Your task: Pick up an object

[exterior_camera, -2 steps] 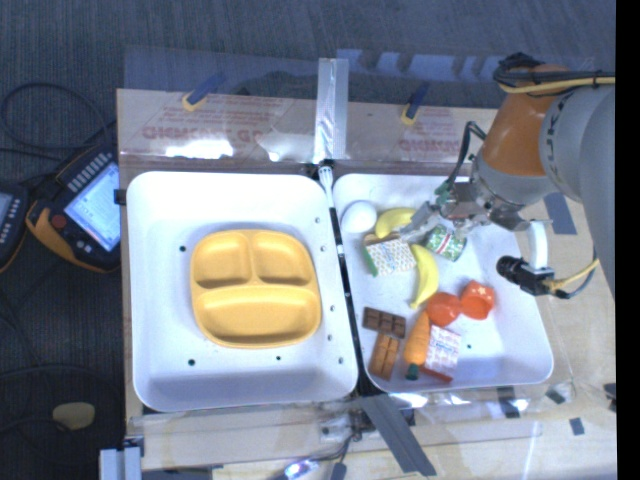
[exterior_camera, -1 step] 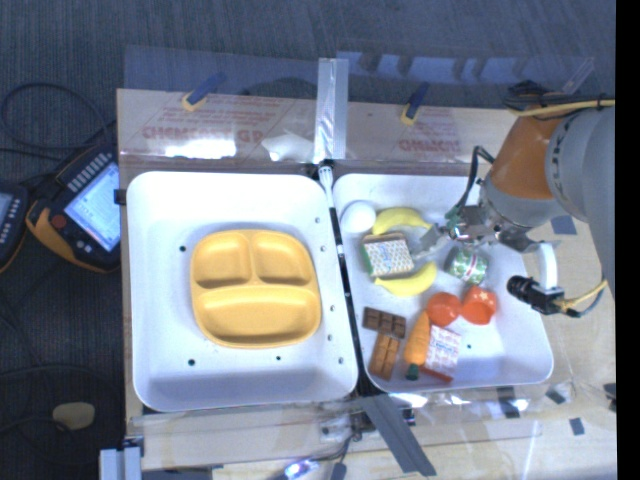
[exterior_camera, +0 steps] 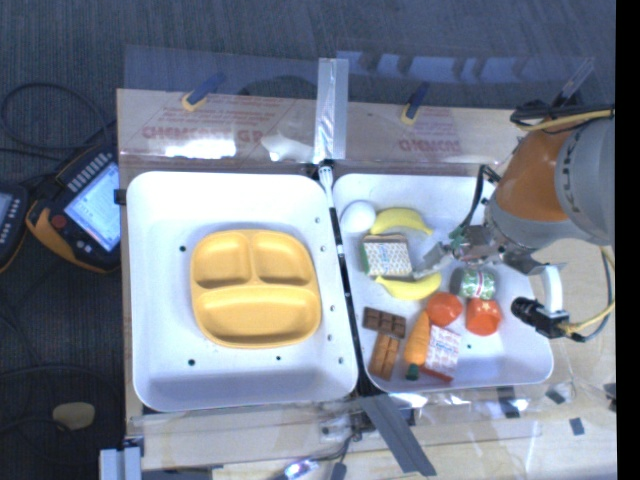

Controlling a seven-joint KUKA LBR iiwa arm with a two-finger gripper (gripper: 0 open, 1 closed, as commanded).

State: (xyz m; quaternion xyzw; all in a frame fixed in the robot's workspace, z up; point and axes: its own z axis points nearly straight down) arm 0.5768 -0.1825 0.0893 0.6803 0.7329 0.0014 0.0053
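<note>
Reaching in from the right, the arm (exterior_camera: 560,183) has its gripper (exterior_camera: 462,251) low over the middle of the right bin (exterior_camera: 520,373), but whether it is spread or pressed together cannot be told, since the wrist hides it. No object is seen lifted: every toy lies on the bin floor. A banana (exterior_camera: 404,220) and egg (exterior_camera: 357,215) sit near the back left corner, a cracker pack (exterior_camera: 387,256) and second banana (exterior_camera: 412,286) just in front. Beside the gripper lie a green ball (exterior_camera: 477,284), two tomatoes (exterior_camera: 464,313), a carrot (exterior_camera: 417,340) and chocolate (exterior_camera: 384,320) toward the front edge. The left bin (exterior_camera: 160,368) carries a yellow tray (exterior_camera: 255,286). By this reckoning the pick is at the approach or grasp stage; closing and lifting remain.
</note>
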